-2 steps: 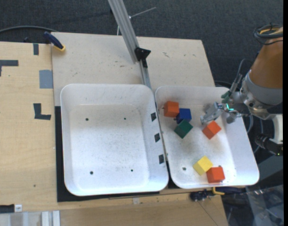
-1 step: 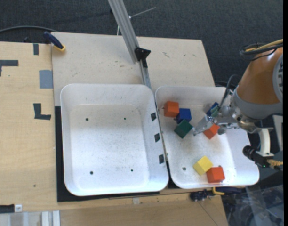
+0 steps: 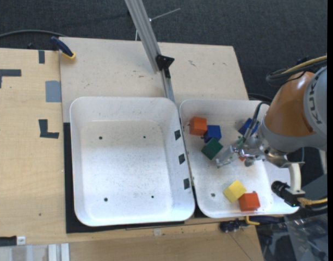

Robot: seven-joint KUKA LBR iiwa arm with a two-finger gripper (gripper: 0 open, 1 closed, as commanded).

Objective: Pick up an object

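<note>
Two white bins speckled with dark dots; inside the right one, an orange block, blue block, green block, yellow block and red-orange block.

You could make out part of the maker's lettering, "KU", in dark letters on the grey arm at the right edge, cut off by the frame. Nothing else carried writing you could read.
</note>
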